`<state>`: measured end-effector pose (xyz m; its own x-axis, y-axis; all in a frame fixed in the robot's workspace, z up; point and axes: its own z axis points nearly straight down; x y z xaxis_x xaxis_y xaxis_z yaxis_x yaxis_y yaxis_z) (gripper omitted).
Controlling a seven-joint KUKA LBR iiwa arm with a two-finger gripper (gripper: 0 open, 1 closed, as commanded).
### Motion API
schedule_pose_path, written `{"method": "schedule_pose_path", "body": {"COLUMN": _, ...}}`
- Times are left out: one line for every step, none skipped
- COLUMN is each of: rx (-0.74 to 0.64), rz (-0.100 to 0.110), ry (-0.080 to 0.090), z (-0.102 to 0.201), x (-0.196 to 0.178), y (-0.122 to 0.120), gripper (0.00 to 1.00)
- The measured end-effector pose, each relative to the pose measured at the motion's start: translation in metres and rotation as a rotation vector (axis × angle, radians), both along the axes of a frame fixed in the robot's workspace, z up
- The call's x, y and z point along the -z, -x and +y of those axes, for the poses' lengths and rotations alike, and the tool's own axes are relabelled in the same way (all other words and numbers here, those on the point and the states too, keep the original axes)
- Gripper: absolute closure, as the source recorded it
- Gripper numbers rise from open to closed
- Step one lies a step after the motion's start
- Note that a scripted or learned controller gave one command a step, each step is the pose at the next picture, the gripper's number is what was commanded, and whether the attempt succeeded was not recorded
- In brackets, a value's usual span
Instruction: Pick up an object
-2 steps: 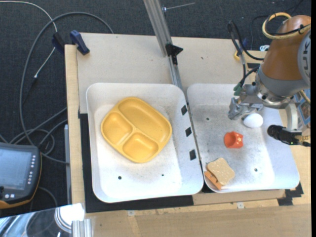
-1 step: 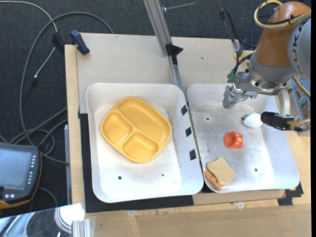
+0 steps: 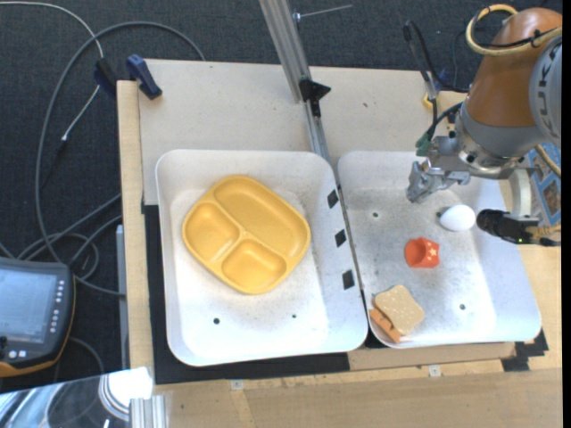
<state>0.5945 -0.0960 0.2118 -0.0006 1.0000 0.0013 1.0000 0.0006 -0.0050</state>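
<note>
Glossy yellow plastic divided plate (image 3: 246, 234), speckled matt white bins (image 3: 178, 328), smooth egg (image 3: 458, 218), plain wooden desk (image 3: 232, 105), brushed metal rail (image 3: 281, 25).

At the right edge of the frame, your arm (image 3: 513, 69) is cut off, so you see just the orange band and part of the grey wrist. The gripper (image 3: 426, 185) in the upper right is small and blurred; you cannot tell how its fingers stand. The wrist hides the far right corner of the right bin (image 3: 464, 324).

At lower left, the frame edge crops the tablet-like screen (image 3: 31, 315), and its display is too blurred to read. The shiny object (image 3: 71, 404) along the bottom edge is cut off and you cannot identify it. The metal pole (image 3: 285, 34) runs out of the top edge.
</note>
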Motion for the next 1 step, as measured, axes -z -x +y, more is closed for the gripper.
{"method": "schedule_pose_path", "body": {"rx": -0.004, "rz": -0.006, "ry": 0.001, "z": 0.0116, "x": -0.0051, "y": -0.0363, "gripper": 1.0}}
